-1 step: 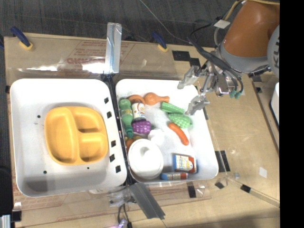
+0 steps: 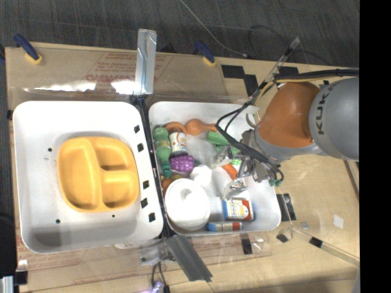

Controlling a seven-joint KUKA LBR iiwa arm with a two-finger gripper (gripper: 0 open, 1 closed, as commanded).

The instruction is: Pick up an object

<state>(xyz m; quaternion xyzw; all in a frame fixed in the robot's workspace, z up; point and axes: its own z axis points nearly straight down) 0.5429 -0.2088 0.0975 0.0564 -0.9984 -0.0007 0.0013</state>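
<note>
The right bin [image 2: 201, 110] holds a heap of toy food: purple grapes [image 2: 181, 162], a green bottle shape [image 2: 162, 146], a small can [image 2: 178, 141], an orange piece [image 2: 197, 126], a white round lid or bowl [image 2: 187, 203], a small carton with a red and blue label [image 2: 237, 210] and a marker-like stick [image 2: 223, 226]. My gripper [image 2: 237, 182] hangs low over the bin's right part, just above the carton and beside an orange-red piece [image 2: 230, 170]. The arm with its orange band [image 2: 288, 116] reaches in from the right.
The left bin [image 2: 36, 121] holds a yellow divided tray [image 2: 98, 173]. Black cables [image 2: 235, 118] loop from the wrist over the right bin. Blue clamps [image 2: 27, 49] and a metal strip [image 2: 145, 60] sit along the bench's far edge.
</note>
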